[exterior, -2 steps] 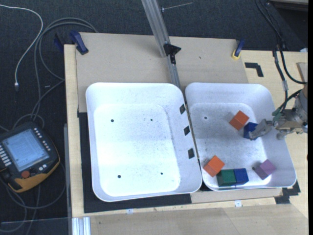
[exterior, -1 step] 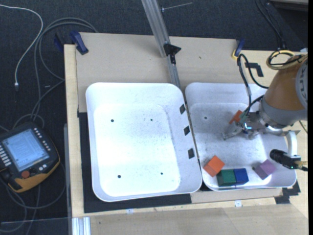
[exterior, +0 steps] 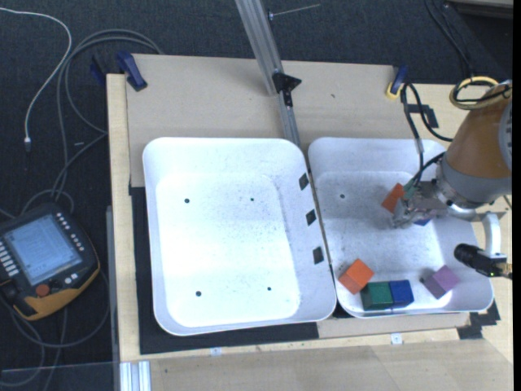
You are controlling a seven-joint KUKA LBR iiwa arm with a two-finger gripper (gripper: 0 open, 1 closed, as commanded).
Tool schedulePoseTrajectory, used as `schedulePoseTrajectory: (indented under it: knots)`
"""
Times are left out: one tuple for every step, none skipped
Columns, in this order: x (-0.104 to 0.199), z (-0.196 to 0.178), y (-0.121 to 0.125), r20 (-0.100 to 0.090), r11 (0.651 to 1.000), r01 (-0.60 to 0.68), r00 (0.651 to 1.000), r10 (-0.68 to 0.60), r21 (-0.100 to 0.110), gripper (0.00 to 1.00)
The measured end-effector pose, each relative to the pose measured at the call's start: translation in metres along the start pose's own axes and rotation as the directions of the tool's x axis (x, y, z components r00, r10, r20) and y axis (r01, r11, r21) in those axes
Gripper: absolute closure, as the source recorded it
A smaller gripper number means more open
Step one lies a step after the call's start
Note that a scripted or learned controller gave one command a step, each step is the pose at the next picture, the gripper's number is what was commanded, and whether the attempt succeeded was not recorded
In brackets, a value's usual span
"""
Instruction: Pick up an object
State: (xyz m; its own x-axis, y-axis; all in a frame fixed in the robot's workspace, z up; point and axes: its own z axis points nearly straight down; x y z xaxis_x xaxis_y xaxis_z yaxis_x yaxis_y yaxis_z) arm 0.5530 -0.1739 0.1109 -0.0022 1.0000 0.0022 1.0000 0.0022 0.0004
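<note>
Five blocks are seen in the right bin (exterior: pixel 468 300): four along its near wall, one orange block (exterior: pixel 393 196) mid-bin. The pincer (exterior: pixel 409 212) is lowered just beside that block, judged the target; whether it is open or closed cannot be told.

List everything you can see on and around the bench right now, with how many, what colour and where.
bins: two, white, side by side on the bench
orange blocks: two, right bin, one at its front, one by the gripper
green block: one, right bin, front edge
blue block: one, right of the green block
purple block: one, right bin, front right
handheld controller: one, grey and orange, floor left of the bench
gripper: one, over the right bin
</note>
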Motion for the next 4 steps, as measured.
schedulePoseTrajectory:
  knots:
    - [0.0,0.001,0.0,0.0,1.0,0.0,1.0,0.0,0.001,0.0]
    - [-0.014,0.011,0.06,0.004,1.0,0.001,1.0,-0.001,-0.005,0.0]
    - [-0.014,-0.001,0.058,0.004,1.0,0.001,1.0,-0.001,-0.002,1.0]
    - [0.066,0.011,0.058,-0.001,1.0,0.005,1.0,-0.005,0.002,1.0]
